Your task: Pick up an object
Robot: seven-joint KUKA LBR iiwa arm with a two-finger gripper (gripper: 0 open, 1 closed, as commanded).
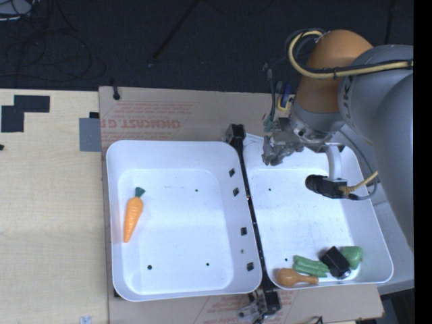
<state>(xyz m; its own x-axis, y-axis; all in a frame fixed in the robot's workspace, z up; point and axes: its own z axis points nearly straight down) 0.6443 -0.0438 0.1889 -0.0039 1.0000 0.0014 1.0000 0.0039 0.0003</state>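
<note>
My gripper [273, 152] hangs over the far left corner of the right bin [297, 225], near the divider between the two bins. Nothing shows in it. A toy carrot [133, 214], orange with a green top, lies at the left side of the left bin [175, 248]. In the right bin's near corner sits a cluster, far from the gripper: a green pod [310, 266], a black block [335, 261], a light green piece [353, 254] and an orange gourd-shaped toy [295, 277].
The grey arm with its orange band [331, 66] covers the right bin's far right side. A black fitting on a yellow cable [326, 185] hangs over that bin. Black clips [244, 208] line the divider. Cardboard lies under both bins.
</note>
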